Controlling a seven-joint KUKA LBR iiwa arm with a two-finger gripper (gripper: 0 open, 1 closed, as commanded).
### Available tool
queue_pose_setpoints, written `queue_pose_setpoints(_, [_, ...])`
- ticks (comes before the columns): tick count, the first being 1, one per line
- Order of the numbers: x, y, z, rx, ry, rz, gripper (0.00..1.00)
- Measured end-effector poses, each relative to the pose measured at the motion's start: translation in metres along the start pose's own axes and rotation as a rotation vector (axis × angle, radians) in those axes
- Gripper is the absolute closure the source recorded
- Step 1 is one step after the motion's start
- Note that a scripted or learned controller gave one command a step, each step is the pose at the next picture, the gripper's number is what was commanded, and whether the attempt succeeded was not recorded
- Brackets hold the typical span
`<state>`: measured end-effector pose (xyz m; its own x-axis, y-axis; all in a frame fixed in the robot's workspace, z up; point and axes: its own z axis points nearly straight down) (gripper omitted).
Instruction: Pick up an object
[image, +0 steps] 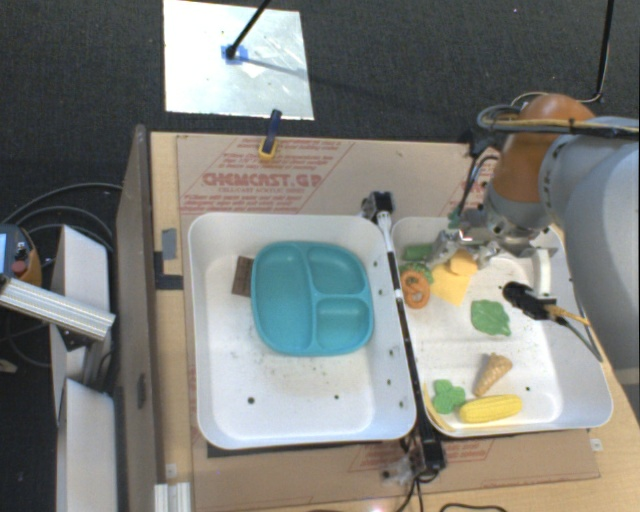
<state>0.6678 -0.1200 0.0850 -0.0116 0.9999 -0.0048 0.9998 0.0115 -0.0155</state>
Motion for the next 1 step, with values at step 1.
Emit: queue_pose_setpoints(1, [-0.0001, 0.0005, -0.0102, -0.014, 0.003, 0.006, 1.0])
